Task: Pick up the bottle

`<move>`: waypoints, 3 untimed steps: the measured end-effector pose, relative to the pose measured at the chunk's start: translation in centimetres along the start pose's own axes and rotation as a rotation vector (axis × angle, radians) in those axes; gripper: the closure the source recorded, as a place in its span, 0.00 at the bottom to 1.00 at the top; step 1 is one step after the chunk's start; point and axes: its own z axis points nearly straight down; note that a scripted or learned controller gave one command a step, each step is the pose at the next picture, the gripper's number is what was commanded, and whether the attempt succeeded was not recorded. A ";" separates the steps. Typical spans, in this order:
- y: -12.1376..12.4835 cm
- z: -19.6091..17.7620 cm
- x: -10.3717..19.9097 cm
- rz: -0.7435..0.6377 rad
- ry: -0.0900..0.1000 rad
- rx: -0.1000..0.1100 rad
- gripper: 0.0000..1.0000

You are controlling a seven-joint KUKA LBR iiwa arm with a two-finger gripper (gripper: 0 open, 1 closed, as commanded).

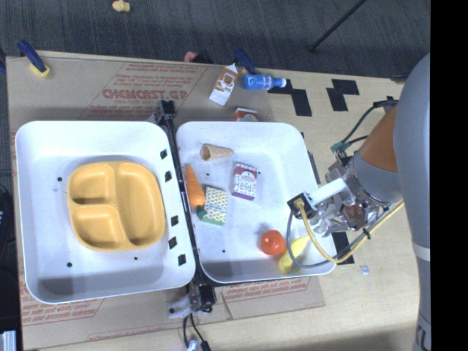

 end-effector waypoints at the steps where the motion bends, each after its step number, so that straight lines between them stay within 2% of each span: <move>1: -1.4 -0.8 0.3 -0.004 0.002 -0.001 1.00; 2: 0.0 0.0 0.0 0.000 0.000 0.000 1.00; 3: -0.8 -0.5 0.2 -0.001 0.002 -0.001 1.00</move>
